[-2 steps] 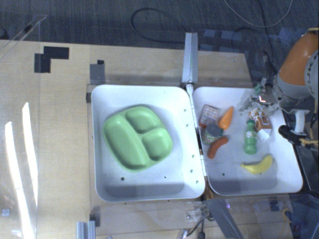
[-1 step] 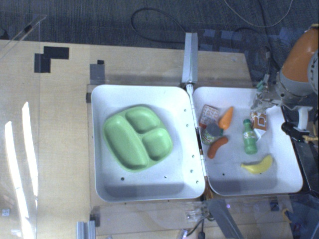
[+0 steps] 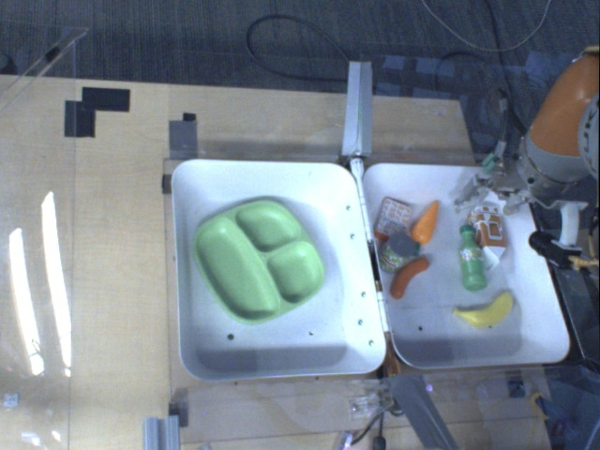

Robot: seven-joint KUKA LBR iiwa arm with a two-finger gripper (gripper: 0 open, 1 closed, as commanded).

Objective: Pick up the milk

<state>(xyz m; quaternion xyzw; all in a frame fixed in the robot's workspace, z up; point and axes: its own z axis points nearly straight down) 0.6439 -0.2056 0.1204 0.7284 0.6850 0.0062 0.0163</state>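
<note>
milk (image 3: 488, 230): small carton, white with brown/orange print and a gabled top, lying in the right bin (image 3: 539, 345) near its far right part. judged light and probably a toy or hollow pack; walls likely stiff enough to take a pinch but may flex if squeezed hard. printed faces look smooth, so some slip is possible. best hold, in my judgement: across the two flat side faces at mid-body, not on the sloped top where pads would slide off.

claw (image 3: 494, 184): hangs just beyond the carton, over the far edge of the right bin, below the grey wrist and orange band of the arm (image 3: 565, 125). metal parts there are small and blurred; i cannot tell how far the claw is parted. nothing shows clamped in it, so i record no hold.

milk relative to claw: just nearside of it and lower, close, apparently not touching, though the slant view does not settle height.

neighbours, relative to claw:
- green bottle (image 3: 472, 259), touching or nearly touching the carton's left side, a little further toward the near rim than the carton. tightest clearance; a descending finger on that side could knock it.
- banana (image 3: 486, 310), further nearside, apart from the carton.
- carrot (image 3: 426, 221), sausage (image 3: 409, 277), small packet (image 3: 395, 216), all well to the left.
- green divided plate (image 3: 260, 260) in the left bin, far left, irrelevant.
</note>
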